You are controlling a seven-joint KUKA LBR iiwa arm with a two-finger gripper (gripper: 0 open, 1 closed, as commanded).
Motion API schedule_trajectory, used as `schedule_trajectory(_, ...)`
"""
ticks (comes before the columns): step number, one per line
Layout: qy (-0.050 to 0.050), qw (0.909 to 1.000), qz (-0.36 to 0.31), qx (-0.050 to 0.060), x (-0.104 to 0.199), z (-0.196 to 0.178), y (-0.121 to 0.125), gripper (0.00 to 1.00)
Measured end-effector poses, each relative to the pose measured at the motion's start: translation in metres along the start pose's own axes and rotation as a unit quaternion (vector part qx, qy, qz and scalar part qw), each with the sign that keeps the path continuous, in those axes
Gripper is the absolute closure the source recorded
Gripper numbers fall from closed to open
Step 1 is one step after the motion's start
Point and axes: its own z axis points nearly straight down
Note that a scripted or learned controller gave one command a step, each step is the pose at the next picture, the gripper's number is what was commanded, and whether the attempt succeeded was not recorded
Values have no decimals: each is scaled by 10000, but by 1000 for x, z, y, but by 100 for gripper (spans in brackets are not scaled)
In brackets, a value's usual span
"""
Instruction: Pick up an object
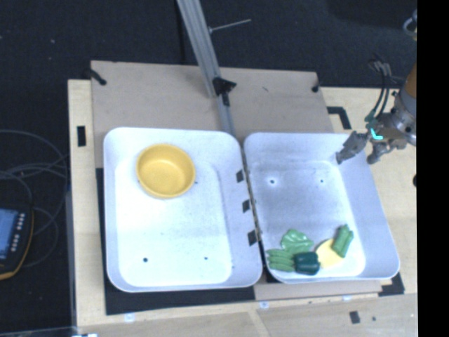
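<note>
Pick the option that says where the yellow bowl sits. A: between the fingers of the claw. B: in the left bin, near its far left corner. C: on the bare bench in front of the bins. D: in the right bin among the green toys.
B: the yellow bowl sits alone in the left bin, near its far left corner.

Robotics lab: plywood bench (280, 93) with two white bins (119, 209), metal camera pole (200, 37), teach pendant (10, 237) and cables on dark floor.

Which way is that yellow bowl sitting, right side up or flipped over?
Right side up. The yellow bowl in the left bin shows its round rim and hollow inside facing the camera, with nothing visible in it.
</note>
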Motion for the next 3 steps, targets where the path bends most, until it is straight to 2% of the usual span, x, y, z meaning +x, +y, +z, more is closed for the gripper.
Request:
schedule_trajectory(1, 0, 10000, 0, 0, 0, 0, 0, 0)
schedule_trajectory(3, 7, 10000, -3, 26, 13, 101, -7, 0)
